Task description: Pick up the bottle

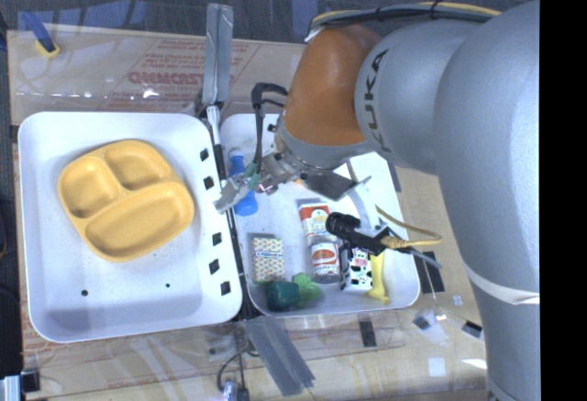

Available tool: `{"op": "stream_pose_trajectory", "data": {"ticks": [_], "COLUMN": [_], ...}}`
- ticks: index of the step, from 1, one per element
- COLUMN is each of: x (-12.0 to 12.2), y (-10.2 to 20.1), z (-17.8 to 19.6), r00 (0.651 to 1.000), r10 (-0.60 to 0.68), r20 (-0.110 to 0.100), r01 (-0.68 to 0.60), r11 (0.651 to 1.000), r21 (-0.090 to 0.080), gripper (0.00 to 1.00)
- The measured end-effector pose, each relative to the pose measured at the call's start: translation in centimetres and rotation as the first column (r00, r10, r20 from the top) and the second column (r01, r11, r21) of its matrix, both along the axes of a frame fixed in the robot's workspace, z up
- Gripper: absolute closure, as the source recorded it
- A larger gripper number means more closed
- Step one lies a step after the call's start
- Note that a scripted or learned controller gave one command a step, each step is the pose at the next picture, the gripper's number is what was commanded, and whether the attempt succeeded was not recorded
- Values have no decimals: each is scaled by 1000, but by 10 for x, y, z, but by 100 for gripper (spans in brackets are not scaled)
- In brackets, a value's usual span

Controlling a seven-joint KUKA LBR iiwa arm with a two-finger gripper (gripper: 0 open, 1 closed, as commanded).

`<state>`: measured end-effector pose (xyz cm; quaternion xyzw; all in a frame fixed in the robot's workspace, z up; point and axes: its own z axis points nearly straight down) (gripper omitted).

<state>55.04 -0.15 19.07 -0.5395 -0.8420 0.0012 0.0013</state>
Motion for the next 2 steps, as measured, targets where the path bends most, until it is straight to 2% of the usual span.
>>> {"op": "stream_pose_trajectory", "data": {"ticks": [2], "x": [0], "y": [0], "z": [0], "r00": [1000], "r10": [0], "r20": [0], "r01": [0], "r11": [1000], "r21": [0], "gripper": [0]}}
